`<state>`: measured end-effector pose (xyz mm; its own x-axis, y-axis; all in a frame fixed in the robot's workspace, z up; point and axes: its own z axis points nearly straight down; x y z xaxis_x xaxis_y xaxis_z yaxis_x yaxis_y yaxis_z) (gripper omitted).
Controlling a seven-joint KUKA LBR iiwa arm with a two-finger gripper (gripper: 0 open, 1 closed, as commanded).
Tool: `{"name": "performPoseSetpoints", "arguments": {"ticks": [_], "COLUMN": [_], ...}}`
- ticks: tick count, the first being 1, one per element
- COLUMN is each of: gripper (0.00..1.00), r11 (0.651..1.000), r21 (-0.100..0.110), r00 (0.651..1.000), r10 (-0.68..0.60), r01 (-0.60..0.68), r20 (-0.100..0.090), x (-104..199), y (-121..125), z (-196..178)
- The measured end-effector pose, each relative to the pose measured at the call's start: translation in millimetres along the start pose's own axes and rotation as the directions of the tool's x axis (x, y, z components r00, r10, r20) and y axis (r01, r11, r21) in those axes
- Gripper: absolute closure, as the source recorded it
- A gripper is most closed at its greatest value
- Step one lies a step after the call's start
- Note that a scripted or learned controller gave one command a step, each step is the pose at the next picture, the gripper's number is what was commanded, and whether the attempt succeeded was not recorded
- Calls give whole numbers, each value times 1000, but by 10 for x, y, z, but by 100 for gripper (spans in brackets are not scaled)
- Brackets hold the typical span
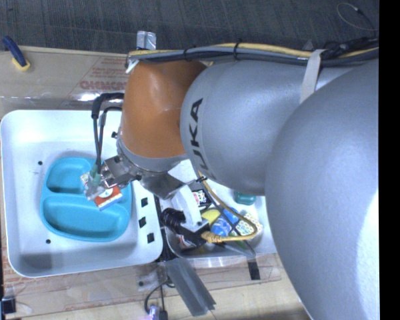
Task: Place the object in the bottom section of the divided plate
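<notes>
Plainly, we read the black letters "UKA" on the grey arm (267, 145), the rest of the name hidden by the curve of the casing, and faded red print on the brown cardboard (87, 79) behind the bins, too blurred for us to make out. We see the left white bin (20, 179) holding a blue divided plate (80, 212), whose sections lie one above the other: a smaller one at the top, partly covered, and a wide one at the bottom. We find the gripper (100, 182) over the plate's right side, near the ridge between the sections, with a small object (105, 195), white and red with some marking we cannot read, right at its tip. We cannot tell whether the fingers are spread or pinching it, nor whether the object rests on the plate or hangs above it. We see the right bin (187, 252) mostly under the arm; it holds a clutter of things (220, 227), yellow, blue and black among them
</notes>
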<state>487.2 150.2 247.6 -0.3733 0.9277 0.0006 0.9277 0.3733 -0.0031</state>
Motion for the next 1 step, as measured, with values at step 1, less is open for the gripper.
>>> {"name": "performPoseSetpoints", "arguments": {"ticks": [1], "gripper": [0], "r11": [1000], "r21": [0], "r00": [1000], "r10": [0], "r01": [0], "r20": [0], "x": [-2], "y": [0], "z": [0]}}
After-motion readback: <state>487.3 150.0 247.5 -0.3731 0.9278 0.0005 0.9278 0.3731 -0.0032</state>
